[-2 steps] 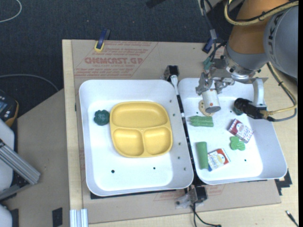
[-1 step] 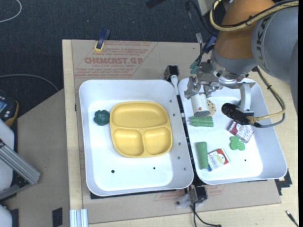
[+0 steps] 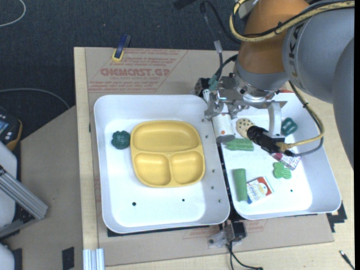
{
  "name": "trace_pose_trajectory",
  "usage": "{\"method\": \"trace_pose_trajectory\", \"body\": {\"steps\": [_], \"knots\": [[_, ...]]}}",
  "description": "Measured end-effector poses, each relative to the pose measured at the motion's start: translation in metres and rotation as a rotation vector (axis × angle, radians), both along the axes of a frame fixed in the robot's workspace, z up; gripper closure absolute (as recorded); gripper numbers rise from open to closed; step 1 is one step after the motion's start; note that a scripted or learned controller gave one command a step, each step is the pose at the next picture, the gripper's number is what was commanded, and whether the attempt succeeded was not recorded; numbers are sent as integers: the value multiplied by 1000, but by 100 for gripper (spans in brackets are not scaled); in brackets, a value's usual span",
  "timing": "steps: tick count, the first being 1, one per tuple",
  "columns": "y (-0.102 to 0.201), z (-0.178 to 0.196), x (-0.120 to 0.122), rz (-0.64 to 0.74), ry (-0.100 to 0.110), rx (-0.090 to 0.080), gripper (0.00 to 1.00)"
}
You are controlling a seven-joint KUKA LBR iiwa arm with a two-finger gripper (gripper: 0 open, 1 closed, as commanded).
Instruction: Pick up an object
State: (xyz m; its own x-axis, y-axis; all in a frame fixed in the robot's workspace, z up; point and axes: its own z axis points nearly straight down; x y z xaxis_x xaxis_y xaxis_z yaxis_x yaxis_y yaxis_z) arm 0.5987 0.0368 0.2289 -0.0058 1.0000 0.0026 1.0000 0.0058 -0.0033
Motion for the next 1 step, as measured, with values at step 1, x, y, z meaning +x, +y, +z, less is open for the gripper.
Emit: {"method": "trace_pose_trajectory", "body": {"steps": [1], "knots": [[7,-13,-3,-4,1,-2,100]]}}
